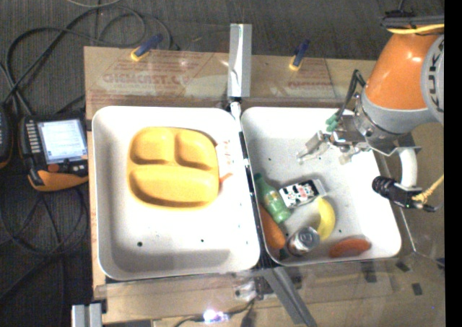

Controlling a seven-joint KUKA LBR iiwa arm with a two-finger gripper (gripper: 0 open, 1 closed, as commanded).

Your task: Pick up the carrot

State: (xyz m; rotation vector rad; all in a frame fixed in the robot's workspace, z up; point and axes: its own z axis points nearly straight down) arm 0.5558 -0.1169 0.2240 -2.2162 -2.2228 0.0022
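The carrot (271,232) is an orange tapered piece lying along the left wall of the right bin (375,195), near its front corner, partly tucked under a green bottle (273,201) and a metal can (304,240). My gripper (323,151) hangs over the back middle of the right bin, well behind and to the right of the carrot. Its fingers are spread, open, with nothing between them.
A black and white box (299,192), a yellow fruit (325,218) and a red-orange oval piece (350,247) crowd the front of the right bin. The left bin (115,246) holds a yellow divided plate (174,167). Bare bin floor lies under the gripper.
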